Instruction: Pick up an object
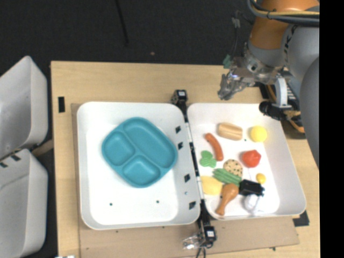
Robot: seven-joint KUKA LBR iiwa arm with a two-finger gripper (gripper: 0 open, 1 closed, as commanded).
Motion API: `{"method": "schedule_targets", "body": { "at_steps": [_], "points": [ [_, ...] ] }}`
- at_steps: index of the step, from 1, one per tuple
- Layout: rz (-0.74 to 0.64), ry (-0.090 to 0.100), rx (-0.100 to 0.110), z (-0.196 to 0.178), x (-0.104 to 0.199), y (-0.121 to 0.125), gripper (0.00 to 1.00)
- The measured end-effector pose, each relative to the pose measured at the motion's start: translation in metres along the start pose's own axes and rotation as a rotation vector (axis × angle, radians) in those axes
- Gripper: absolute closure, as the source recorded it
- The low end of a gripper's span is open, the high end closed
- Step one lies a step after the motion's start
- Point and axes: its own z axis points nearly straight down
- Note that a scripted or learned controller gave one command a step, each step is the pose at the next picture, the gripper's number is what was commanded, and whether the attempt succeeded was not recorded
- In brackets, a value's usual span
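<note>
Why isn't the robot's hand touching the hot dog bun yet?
Apart. The camera view shows the gripper up beyond the right bin's far rim, with white bin floor between it and the hot dog bun.

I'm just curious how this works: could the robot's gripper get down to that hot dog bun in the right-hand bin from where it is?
Probably yes. The gripper hangs above the bin's far rim, and the bun lies just below it with nothing on top; the sausage lies apart.

Arm (285, 20) cut off at top edge
</note>
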Motion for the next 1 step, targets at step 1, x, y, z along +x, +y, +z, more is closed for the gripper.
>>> {"method": "schedule_targets", "body": {
  "at_steps": [1],
  "points": [
    [0.001, -0.001, 0.003, 0.0001, 0.0291, -0.0086, 1.00]
  ]
}}
